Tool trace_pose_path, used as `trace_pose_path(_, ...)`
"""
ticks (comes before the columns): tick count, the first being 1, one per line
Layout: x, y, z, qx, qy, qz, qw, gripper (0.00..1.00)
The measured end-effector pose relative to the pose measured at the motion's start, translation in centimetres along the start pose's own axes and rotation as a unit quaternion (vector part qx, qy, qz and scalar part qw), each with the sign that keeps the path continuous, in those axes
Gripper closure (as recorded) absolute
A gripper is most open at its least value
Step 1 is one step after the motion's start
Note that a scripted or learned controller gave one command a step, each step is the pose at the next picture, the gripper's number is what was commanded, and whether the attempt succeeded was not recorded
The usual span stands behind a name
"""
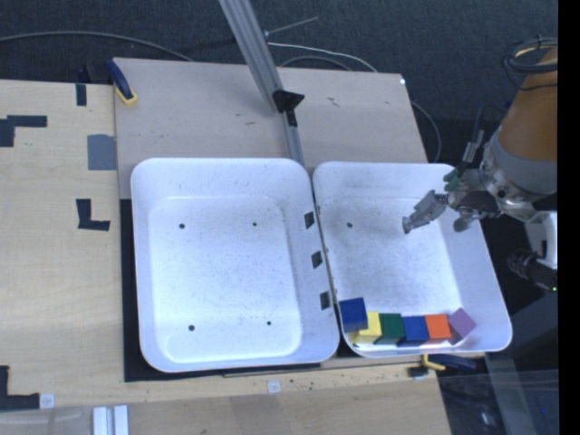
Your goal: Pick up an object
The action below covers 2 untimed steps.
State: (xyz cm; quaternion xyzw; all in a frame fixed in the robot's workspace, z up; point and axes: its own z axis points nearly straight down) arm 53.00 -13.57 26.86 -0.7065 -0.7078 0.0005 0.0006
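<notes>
Gripper: the gripper (437, 213) hangs over the upper right part of the right bin (381, 188), its fingers spread apart with nothing between them; one finger (422, 214) points left and down toward the bin floor.
Arm: the grey arm (521, 166) enters from the right edge, its orange band (535, 120) above the wrist, leaning in over the bin's right rim.
Blocks: a row of small blocks lies along the lower rim of the right bin, well apart from the gripper: a blue block (352, 313) at the left, a yellow block (369, 327) just beside it, then a green block (391, 325), a second blue block (415, 329), an orange block (438, 326) and a purple block (462, 322) in the corner.
Left bin: the left bin (145, 188) sits beside the right one, their rims touching.
Surroundings: a slanted metal rail (252, 39) runs from the top down to the seam between the bins; thin cables (344, 59) cross the bench (54, 243) behind them.
In the way: the floor between the gripper and the blocks is bare white.
</notes>
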Motion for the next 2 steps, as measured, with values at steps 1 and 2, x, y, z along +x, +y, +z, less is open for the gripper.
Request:
trace_pose_path(1,-6.7,7.4,-12.2,-0.006,-0.003,0.0,1.0,0.0)
trace_pose_path(2,-5.8,4.7,-28.0,-0.005,-0.002,0.0,1.0,0.0)
